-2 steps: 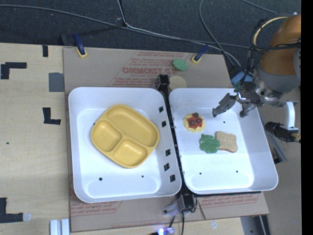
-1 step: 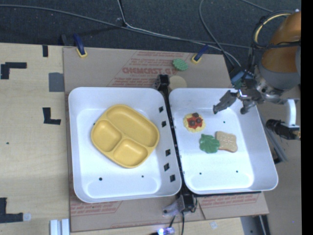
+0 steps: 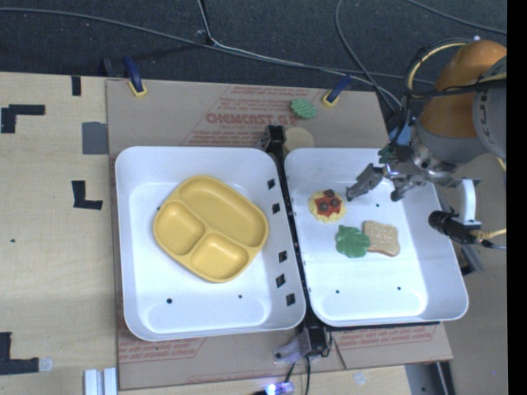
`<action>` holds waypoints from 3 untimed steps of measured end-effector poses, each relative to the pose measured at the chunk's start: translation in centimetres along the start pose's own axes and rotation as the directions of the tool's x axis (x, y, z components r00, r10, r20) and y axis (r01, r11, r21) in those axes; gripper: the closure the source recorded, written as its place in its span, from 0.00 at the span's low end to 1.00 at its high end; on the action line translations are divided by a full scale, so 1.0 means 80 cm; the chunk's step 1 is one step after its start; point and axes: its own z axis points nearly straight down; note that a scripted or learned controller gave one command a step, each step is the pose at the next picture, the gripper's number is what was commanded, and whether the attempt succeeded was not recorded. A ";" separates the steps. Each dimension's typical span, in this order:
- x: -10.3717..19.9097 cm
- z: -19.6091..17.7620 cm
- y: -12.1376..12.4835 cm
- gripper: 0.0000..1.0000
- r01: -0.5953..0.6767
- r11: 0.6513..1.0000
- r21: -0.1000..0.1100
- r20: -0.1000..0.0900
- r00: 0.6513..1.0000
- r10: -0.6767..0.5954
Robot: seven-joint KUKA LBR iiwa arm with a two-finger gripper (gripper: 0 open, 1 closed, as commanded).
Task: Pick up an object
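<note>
In the right bin (image 3: pixel 412 299) lie three small toy foods: a round yellow piece with red and dark topping (image 3: pixel 328 206), a green leafy piece (image 3: pixel 352 242), and a tan cracker-like piece (image 3: pixel 382 237) touching the green one. My gripper (image 3: pixel 380 186) hangs over the bin's upper right part, just right of and above the yellow piece. Its two dark fingers (image 3: pixel 361 185) are spread apart with nothing between them. The grey arm with its orange band (image 3: pixel 465 89) comes in from the right.
The left bin (image 3: pixel 140 303) holds a yellow divided plate (image 3: pixel 210 227). A black divider (image 3: pixel 284 220) runs between the bins. A small green object (image 3: pixel 303 108) lies on the cardboard behind the bins. Cables cross the dark floor behind.
</note>
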 end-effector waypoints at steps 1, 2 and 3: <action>-0.002 0.078 0.006 0.00 0.000 1.000 0.002 -0.001 1.000 0.000; -0.002 0.125 0.008 0.00 -0.001 1.000 -0.005 0.001 1.000 0.001; -0.001 0.109 0.010 1.00 0.001 1.000 -0.009 0.000 1.000 -0.001</action>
